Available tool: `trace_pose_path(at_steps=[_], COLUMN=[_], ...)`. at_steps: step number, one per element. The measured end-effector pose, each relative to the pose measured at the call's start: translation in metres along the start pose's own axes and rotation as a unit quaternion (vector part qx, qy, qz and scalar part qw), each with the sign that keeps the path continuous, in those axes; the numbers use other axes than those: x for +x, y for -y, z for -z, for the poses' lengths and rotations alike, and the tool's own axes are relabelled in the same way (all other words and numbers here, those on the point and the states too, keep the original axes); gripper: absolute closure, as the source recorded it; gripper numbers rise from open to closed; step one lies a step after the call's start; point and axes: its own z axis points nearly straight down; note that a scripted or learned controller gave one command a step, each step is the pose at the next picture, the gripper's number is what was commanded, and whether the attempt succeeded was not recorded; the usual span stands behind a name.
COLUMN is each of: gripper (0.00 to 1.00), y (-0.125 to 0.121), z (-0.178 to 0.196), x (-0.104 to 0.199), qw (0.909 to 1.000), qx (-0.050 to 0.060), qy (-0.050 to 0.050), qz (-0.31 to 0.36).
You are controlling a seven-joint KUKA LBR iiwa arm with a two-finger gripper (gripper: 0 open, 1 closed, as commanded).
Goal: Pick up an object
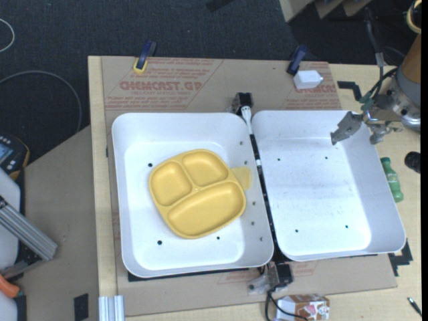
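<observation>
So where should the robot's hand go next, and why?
Probably toward the left bin. The gripper hangs over the right bin's far right corner, holding nothing, while the yellow divided plate lies in the left bin. It likely needs to travel across the middle divide first.

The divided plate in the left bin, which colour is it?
Yellow; the divided plate shows plainly in the camera view.

yellow plastic three-compartment divided plate (196,194) | lying flat, face up, slightly rotated | left white bin (134,139), centre-right of floor | one large compartment near, two small far
</observation>
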Motion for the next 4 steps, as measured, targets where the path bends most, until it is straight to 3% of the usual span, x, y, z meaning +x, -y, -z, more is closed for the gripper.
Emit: trace_pose_path(at_steps=[1,2,3,4], gripper=[0.0,0.0,1.0,1.0], y=[0.07,0.102,0.1,0.102], z=[0.189,0.28,0.285,0.152], x=[0.083,0.134,0.132,0.151], qw=[0.9999,1.0,1.0,1.0], qx=[-0.011,-0.008,-0.004,0.008], qy=[0.0,0.0,0.001,0.0], qz=[0.004,0.003,0.001,0.0])
